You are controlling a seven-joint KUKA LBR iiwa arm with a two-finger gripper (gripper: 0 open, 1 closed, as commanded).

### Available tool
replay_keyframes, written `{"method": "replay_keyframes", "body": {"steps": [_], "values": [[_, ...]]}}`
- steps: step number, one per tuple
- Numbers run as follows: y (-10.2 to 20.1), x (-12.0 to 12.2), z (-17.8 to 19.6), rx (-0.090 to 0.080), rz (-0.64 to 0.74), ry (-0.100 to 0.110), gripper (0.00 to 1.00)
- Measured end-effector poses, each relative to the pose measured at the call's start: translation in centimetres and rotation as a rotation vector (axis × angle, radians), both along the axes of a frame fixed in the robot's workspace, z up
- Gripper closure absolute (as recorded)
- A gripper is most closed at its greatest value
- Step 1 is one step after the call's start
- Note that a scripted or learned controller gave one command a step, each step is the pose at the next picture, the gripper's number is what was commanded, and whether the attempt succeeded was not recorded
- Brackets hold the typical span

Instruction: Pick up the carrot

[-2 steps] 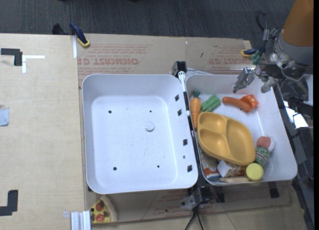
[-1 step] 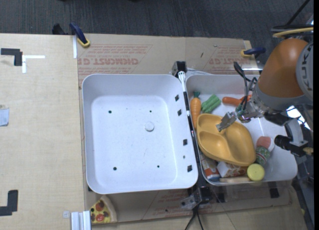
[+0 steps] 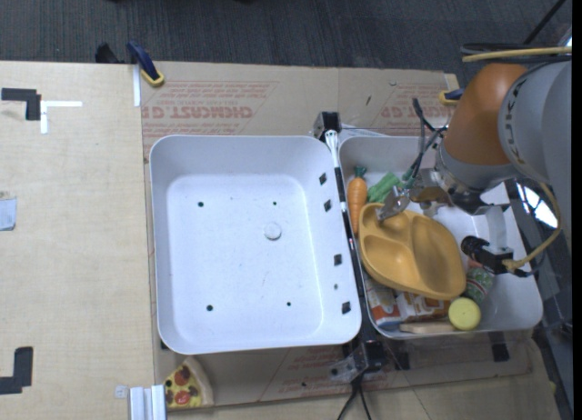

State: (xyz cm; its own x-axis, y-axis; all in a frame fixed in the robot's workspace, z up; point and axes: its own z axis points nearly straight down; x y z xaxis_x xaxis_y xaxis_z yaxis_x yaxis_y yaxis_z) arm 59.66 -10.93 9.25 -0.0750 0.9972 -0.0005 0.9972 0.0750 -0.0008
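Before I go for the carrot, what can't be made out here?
- Carrot: lower end hidden behind the yellow dish.
- Gripper: too small and cluttered to read.
- Items under the dish: covered, unidentifiable.
- Right bin: far side hidden by the arm.

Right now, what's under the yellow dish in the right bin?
The yellow dish lies over a printed packet whose edge sticks out at its near rim. The carrot sits beside its left rim. Anything else beneath is covered.
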Motion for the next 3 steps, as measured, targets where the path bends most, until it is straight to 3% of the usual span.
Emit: {"method": "replay_keyframes", "body": {"steps": [1, 2, 3], "values": [[-1.1, -0.1, 1.1, -0.017, -0.006, -0.002, 1.00], [1.7, -2.1, 20.5, -0.007, -0.415, -0.006, 1.00], [2.0, -2.1, 20.4, -0.003, -0.412, -0.002, 0.00]]}}
